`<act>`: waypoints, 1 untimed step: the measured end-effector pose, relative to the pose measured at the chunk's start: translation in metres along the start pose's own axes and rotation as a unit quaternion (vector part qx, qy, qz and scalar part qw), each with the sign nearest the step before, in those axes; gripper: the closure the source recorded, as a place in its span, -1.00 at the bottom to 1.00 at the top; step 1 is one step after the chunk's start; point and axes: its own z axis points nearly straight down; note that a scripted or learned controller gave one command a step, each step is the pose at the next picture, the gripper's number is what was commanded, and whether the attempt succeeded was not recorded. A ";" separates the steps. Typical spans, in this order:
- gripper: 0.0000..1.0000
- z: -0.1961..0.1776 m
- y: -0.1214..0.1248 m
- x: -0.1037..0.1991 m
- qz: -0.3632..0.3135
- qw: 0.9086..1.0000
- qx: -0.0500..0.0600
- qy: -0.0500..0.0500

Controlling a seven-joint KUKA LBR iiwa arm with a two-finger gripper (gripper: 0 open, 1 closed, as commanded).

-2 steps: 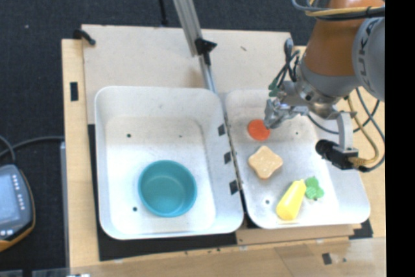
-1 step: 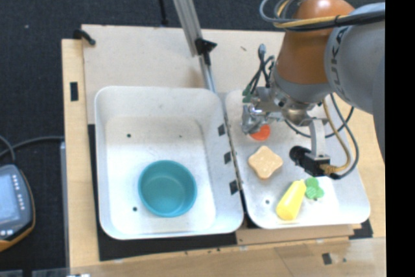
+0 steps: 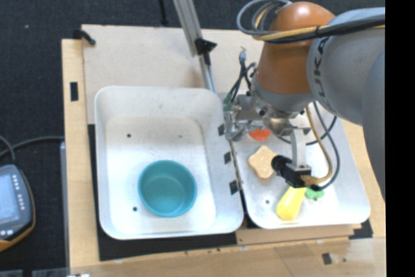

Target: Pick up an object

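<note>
- The grey arm with the orange band (image 3: 305, 68) fills the upper right of the frame and hangs low over the right-hand shallow white bin (image 3: 353, 204). Its bulk hides the tool (image 3: 256, 123), so I cannot tell whether the tool is spread or pressed together. A grab that misses would be hard to spot from here.
- The tool sits near the dividing rims at the centre of the frame. A small drift left could knock it against the wall of the left-hand white bin (image 3: 113, 107) and shift both bins on the wooden bench (image 3: 130, 55).
- The round teal plastic bowl (image 3: 167, 188), lower left, lies well away and looks safe.
- The tan, toast-shaped piece (image 3: 261, 161) lies just below the tool. A descent slightly off line may pin it or push it aside.
- The yellow oblong object (image 3: 290, 203), lower right, rests near the bin's front wall. A nudge could wedge it there.
- The small red-orange object (image 3: 260, 134) shows right beneath the tool and seems the likeliest target. Being low and mostly covered, it may slip out sideways.
- The tiny green bit (image 3: 314, 192) beside the yellow object could get dragged along.
</note>
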 end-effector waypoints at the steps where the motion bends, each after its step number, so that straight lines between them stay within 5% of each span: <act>1: 1.00 0.013 -0.014 0.048 0.002 1.000 0.000 0.000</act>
